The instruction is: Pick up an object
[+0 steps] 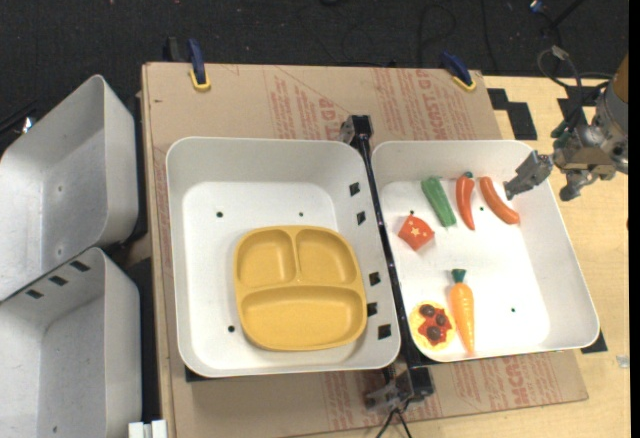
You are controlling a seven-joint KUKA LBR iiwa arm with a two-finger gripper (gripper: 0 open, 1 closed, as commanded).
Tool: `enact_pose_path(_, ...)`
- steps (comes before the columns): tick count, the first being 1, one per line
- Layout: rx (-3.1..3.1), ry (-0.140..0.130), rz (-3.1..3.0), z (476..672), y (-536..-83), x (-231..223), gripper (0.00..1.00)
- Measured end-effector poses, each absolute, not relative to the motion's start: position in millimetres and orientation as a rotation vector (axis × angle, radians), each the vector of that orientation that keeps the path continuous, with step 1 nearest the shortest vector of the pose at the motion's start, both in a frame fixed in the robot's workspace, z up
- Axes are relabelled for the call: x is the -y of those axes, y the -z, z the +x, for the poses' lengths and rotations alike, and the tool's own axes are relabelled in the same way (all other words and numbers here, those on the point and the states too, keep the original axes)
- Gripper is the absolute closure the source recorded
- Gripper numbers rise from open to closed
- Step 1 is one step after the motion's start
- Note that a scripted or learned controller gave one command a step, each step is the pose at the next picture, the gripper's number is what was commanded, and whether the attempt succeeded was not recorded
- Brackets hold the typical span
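In the right bin (540, 266) lie a green pepper-shaped piece (438, 202), a thin red chili (466, 201), an orange-red sausage (499, 200), a red block (417, 232), a carrot (461, 310) and a small yellow plate with dark berries (434, 325). My gripper (551, 176) hangs over the bin's upper right rim, just right of the sausage and apart from it. Its two dark fingers (527, 174) are spread with nothing between them.
The left bin (200, 226) holds a yellow divided tray (298, 287). A black divider (378, 236) runs between the two bins. Two further white bins (60, 256) lean at the left of the bench. Cables and clamps lie beyond the board's far edge.
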State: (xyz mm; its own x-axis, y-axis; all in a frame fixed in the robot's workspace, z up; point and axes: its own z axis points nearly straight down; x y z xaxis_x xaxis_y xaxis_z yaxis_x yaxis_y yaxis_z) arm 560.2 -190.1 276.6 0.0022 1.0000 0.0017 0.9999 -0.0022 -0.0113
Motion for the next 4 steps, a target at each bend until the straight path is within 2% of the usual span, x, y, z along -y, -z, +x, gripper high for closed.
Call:
enact_pose_path(1, 2.223, -0.001, -2.220, 562.3, -283, 189, 0.00)
enact_pose_path(3, 2.218, -0.004, -2.219, 557.2, -193, 178, 0.00)
enact_pose_path(4, 2.218, -0.004, -2.220, 563.9, -146, 180, 0.00)
